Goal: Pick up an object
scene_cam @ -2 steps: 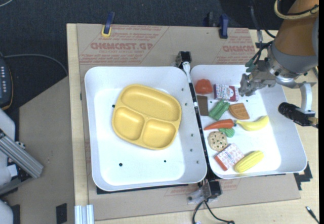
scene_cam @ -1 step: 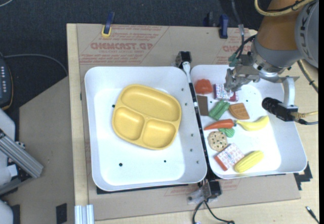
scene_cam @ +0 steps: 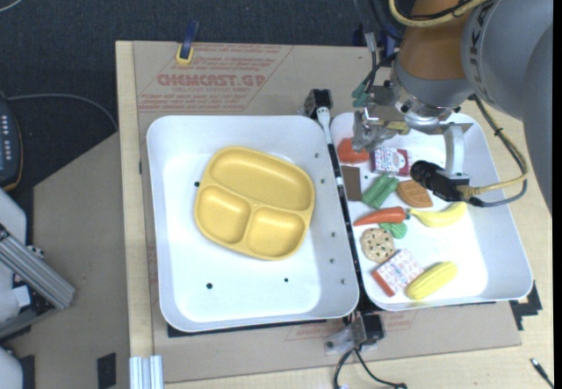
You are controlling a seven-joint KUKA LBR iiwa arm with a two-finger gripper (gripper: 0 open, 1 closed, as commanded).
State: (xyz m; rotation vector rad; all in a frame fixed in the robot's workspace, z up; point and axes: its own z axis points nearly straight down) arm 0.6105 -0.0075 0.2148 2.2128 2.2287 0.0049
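My gripper (scene_cam: 372, 138) hangs over the back left part of the right bin (scene_cam: 502, 248). Directly below it lie a red piece (scene_cam: 350, 152) and a red-and-white packet (scene_cam: 390, 160), and I cannot see whether either is touched. Nearby lie a brown bar (scene_cam: 352, 183), a green pod (scene_cam: 379, 190), an orange-brown bread piece (scene_cam: 414, 194), a carrot (scene_cam: 379, 217), a banana (scene_cam: 439, 216), a cookie (scene_cam: 377, 244), a second red-and-white packet (scene_cam: 398, 271) and a yellow corn cob (scene_cam: 431, 279).
The left bin (scene_cam: 172, 229) holds a yellow divided plate (scene_cam: 255, 202). A ridge (scene_cam: 337, 203) separates the two bins. The grey arm with its orange band (scene_cam: 443, 5) fills the space above the right bin's back edge.
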